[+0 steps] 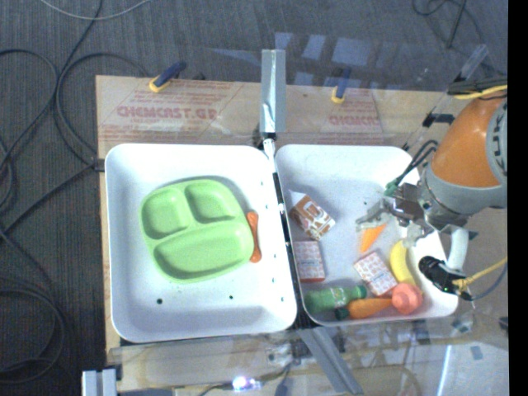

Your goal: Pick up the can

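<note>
1. I cannot tell how the gripper [388, 213] is set; it hangs over the right bin [346, 167], above an orange wedge [371, 236].
2. No can is clear to me; nearest are a banana [399, 262], small cartons [312, 217] and a green bottle [337, 295].
3. The left bin [124, 246] bears a green tray [196, 229].

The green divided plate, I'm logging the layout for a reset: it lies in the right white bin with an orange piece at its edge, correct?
Not quite. The camera view shows the green divided plate in the left white bin, not the right one. The orange piece does lie at its right edge.
</note>
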You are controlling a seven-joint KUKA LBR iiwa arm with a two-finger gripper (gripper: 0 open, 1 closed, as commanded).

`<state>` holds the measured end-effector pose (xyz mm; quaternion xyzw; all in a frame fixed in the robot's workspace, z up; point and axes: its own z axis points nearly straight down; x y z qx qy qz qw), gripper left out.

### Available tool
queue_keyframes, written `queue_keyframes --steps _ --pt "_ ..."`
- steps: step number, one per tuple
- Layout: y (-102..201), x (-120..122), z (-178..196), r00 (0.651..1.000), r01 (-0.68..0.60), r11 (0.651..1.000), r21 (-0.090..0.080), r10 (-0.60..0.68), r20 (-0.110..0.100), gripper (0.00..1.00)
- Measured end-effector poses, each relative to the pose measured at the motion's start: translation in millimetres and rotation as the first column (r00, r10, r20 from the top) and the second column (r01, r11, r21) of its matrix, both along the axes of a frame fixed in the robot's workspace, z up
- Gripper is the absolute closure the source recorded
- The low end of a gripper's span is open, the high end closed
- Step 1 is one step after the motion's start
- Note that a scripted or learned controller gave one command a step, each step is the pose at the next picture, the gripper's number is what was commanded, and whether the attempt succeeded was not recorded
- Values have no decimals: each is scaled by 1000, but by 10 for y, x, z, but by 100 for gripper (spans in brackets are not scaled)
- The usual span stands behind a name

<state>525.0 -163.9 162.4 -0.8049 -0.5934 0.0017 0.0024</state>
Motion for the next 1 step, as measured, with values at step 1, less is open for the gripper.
queue_keyframes --steps 1 --pt "424 40 -281 932 364 932 -2 -364 -2 0"
